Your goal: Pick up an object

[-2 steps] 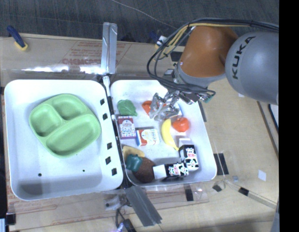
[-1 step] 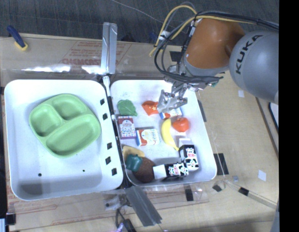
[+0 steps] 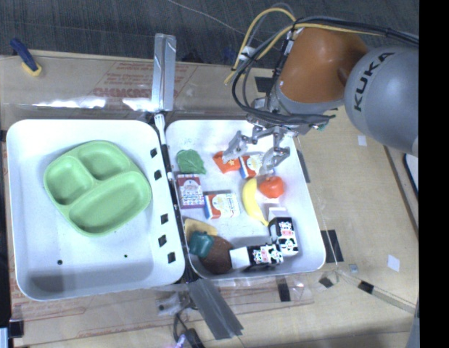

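Hovering wide-spread, the pincer [image 3: 254, 149] hangs above a tomato [image 3: 270, 187] and banana [image 3: 250, 199]

The grey arm [image 3: 380, 93] reaches in from the right, its orange band [image 3: 318, 64] above the wrist. The gripper [image 3: 254, 151] hangs over the right bin's far half, fingers spread apart and pointing down, with nothing between them.

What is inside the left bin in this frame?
The left bin holds a green divided plate, its three compartments bare. Whatever lies beneath the plate is covered.
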Action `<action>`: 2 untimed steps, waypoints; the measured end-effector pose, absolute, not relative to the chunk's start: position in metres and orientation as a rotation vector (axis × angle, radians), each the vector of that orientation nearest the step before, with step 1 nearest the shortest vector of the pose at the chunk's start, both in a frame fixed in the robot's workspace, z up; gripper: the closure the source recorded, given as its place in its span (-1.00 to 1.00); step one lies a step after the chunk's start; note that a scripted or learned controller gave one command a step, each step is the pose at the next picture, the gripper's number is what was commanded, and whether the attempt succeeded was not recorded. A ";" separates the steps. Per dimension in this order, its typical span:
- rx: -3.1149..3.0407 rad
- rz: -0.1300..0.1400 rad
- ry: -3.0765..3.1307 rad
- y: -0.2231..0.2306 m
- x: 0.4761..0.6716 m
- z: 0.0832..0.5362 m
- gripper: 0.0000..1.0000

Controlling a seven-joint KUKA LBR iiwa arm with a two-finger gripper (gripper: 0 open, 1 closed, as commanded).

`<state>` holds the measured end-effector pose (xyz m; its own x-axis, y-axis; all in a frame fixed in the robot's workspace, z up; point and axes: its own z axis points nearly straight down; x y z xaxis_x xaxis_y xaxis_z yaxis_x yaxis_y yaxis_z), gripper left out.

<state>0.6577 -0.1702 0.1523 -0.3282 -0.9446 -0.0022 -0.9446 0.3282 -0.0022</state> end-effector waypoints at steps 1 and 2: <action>-1.812 -0.016 2.552 -0.134 0.598 0.100 -1.00; -1.921 -0.034 2.505 -0.120 0.617 0.099 -1.00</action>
<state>0.6174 -0.1200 0.0990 -0.2594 -0.9654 0.0252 -0.9658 0.2593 -0.0075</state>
